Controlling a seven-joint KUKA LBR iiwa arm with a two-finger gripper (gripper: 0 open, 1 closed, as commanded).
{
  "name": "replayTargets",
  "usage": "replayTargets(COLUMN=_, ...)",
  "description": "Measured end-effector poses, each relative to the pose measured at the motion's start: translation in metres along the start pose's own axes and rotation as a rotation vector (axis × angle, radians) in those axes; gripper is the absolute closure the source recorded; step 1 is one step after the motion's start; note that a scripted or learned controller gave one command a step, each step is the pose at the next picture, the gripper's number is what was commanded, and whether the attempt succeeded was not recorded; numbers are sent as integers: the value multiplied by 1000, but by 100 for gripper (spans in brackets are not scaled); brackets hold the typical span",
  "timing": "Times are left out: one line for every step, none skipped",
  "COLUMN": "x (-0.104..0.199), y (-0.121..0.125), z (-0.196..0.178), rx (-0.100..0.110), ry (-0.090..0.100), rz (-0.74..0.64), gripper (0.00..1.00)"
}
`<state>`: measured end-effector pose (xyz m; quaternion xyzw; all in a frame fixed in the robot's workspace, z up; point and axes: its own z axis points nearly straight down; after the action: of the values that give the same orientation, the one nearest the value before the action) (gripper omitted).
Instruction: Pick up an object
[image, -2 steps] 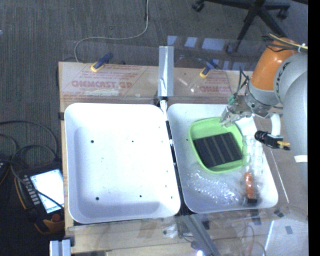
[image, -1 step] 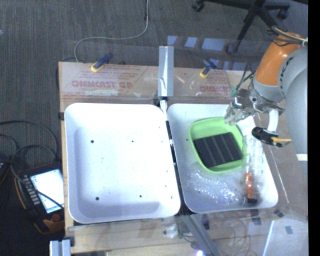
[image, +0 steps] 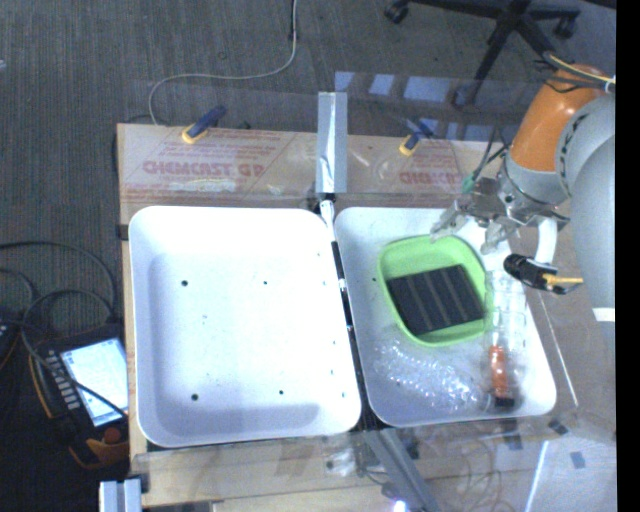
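Green tray (image: 434, 298) lies flat in right bin (image: 365, 330), clear bag (image: 425, 372) and small bottle (image: 497, 372) just beside it. End effector (image: 478, 215) hovers above tray's far corner, grip state unclear. Nothing lifted yet; grasp remains.

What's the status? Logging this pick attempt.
Gripper over right bin's far edge, nothing seen held. Green tray, clear plastic, orange item in bin. Path clear.

A tablet (image: 85, 377) lies on grey carpet (image: 60, 100) left of the bench
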<state>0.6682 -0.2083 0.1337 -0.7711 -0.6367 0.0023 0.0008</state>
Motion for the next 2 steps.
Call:
replayTargets(x=-8, y=-23, z=41, rx=-20, ry=8, rz=-132, gripper=0)
replayTargets(x=-10, y=-21, z=32, rx=-26, ry=2, rz=-131, gripper=100)
